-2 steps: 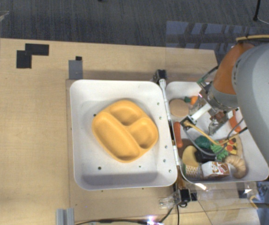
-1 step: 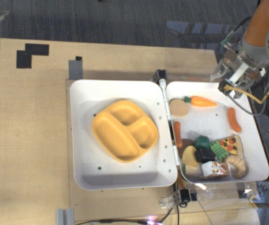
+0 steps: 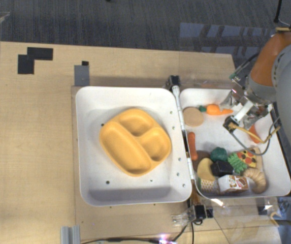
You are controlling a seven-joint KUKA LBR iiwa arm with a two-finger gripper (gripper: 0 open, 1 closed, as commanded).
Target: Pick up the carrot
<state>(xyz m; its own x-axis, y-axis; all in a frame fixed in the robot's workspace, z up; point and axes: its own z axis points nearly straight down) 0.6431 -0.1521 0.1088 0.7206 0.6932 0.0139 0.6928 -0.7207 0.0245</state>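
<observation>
Carrot in bin, near arm

We see the carrot, orange with a small green top, lying flat near the far edge of the right bin, its green end pointing left.

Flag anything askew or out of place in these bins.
The yellow plate sits askew in the left bin, turned against its walls. In the right bin, a can lies on its side among piled toys. Nothing looks spilled or broken.
</observation>
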